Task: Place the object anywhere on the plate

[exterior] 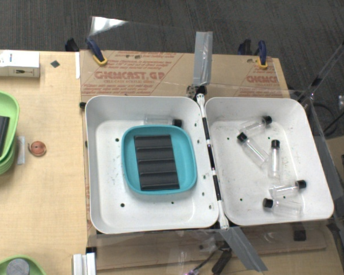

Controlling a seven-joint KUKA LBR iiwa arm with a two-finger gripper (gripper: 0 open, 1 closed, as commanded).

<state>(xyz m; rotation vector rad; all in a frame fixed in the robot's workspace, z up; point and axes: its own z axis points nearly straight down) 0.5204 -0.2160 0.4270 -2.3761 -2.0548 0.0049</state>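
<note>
A teal square plate point(159, 158) lies in the left white bin point(103, 171). It carries a black ridged insert point(156, 162). Just behind the plate's far edge, a clear vial with a black cap point(160, 121) lies on the bin floor. The right white bin point(309, 153) holds several more clear vials with black caps, among them one point(255, 125) near the back, one point(274, 158) in the middle and one point(288, 188) toward the front right.
Cardboard point(137, 73) held by blue clamps lines the back of the bench. On the wooden table to the left are a green tray point(3, 153), a white box point(14, 63) and a small brown disc point(37, 148). A grey strip point(202, 59) stands behind the bins' joint.
</note>
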